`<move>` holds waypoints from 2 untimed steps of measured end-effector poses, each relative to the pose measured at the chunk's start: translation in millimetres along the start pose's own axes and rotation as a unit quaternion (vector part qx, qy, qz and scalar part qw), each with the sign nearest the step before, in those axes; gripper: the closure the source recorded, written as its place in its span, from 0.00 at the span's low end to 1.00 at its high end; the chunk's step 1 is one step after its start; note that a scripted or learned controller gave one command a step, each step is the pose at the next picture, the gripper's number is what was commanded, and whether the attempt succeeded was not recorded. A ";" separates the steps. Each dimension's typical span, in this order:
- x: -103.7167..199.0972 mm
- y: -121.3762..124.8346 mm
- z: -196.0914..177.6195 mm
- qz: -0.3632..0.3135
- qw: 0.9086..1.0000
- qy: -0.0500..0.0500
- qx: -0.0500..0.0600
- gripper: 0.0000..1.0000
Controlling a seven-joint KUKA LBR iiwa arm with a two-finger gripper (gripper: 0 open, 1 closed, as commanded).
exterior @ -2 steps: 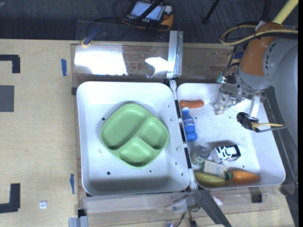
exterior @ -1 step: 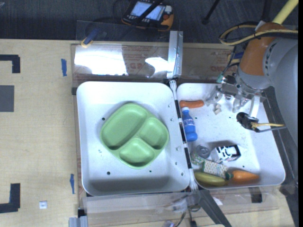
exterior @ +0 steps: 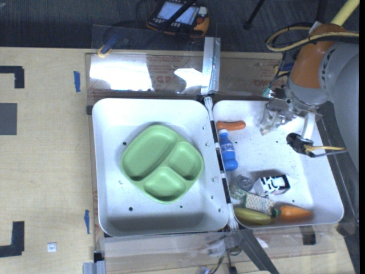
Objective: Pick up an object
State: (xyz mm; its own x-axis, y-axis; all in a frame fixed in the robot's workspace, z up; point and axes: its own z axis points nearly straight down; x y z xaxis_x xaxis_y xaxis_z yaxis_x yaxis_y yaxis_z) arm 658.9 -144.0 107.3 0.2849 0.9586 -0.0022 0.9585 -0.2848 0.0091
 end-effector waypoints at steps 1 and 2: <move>-39.9 -1.9 -100.2 0.118 0.993 0.000 0.004 1.00; -39.4 -1.9 -100.1 0.118 0.993 0.000 0.004 0.00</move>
State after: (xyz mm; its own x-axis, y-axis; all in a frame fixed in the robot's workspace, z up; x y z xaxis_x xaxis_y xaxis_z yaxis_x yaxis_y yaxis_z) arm 645.0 -180.8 207.5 0.5018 0.8650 -0.0008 0.8650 -0.5018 0.0008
